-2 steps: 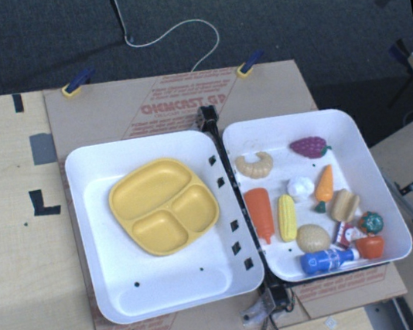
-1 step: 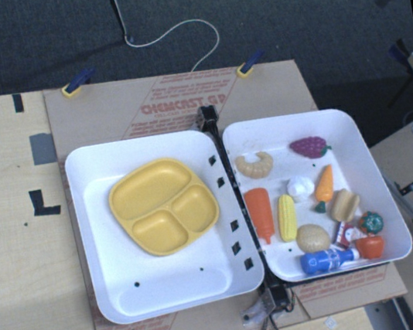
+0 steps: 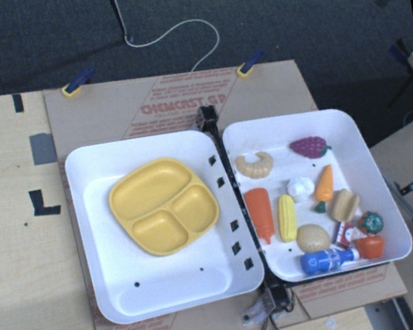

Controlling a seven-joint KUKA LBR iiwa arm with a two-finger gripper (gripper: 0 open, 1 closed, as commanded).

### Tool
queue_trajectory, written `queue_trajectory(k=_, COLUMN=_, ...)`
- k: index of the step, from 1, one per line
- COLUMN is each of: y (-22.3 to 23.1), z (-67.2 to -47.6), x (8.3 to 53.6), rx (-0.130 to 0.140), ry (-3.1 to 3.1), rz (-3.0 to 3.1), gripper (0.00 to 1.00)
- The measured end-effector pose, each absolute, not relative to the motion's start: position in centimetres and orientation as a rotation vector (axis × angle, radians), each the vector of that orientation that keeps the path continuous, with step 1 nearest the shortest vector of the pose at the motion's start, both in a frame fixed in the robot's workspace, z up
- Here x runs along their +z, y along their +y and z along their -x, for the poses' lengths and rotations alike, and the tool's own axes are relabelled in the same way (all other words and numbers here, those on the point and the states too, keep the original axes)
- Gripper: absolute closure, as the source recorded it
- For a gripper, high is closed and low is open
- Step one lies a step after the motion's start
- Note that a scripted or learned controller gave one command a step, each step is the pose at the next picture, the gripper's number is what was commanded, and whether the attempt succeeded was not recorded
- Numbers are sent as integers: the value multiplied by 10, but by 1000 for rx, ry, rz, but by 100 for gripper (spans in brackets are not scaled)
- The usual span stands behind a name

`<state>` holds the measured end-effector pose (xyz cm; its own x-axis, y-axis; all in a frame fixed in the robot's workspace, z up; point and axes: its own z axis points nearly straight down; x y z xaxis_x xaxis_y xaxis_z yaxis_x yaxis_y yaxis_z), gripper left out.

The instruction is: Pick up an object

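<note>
Camera view: toy food crowded in right bin

Packed into the right bin [image 3: 340, 119]: croissant [image 3: 254, 164], purple grapes [image 3: 309, 147], carrot [image 3: 324, 183], corn cob [image 3: 287, 217], potato [image 3: 312, 238], and a blue bottle [image 3: 328, 260] lying along the near wall. Alone in the left bin [image 3: 90, 219], a yellow divided plate [image 3: 164, 205].

Everything is lit pretty evenly from above, and soft shadows are barely cast. The white bins [image 3: 90, 219] look slightly blown out. Fine detail is smeared by low resolution.
</note>
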<state>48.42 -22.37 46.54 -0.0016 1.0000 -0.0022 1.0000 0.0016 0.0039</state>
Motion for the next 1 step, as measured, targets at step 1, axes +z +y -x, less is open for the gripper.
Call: queue_trajectory(k=1, y=-224, z=-484, x=429, rx=-4, ry=2223, rz=-2223, gripper=100)
